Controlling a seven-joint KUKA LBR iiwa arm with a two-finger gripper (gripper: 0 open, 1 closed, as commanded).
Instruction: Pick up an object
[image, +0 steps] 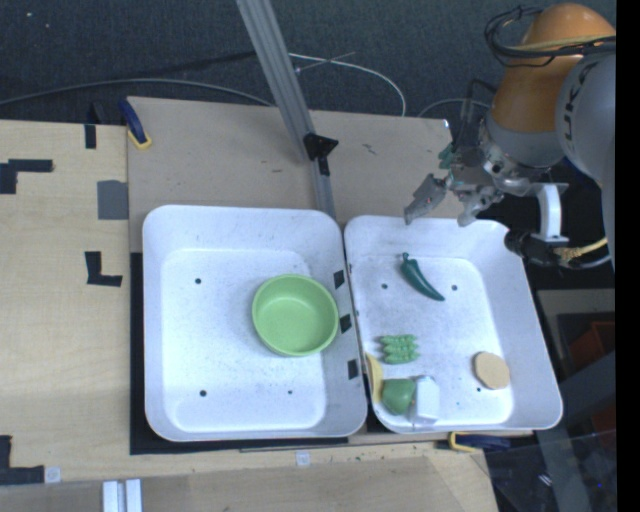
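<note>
**Gripper poised over the right bin's far edge**

Left bin (170, 300): a round light-green plastic bowl (294, 315) sits mid-floor. Right bin (520, 330): a green pea-pod cluster (399, 348), a green-and-white block (408, 396) at the near edge, a dark green chilli pepper (421, 278), a tan round biscuit (491, 370). Above the far rim, the two-finger gripper (442, 210) hangs spread wide, nothing between its fingers.

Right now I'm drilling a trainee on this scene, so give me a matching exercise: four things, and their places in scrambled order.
Things:
1. green bowl
2. dark green pepper
3. tan round disc
4. gripper

Places:
A. right bin, near right corner
B. above the right bin's far rim
C. left bin
D. right bin, far half

Pairs: 1-C, 2-D, 3-A, 4-B
</note>
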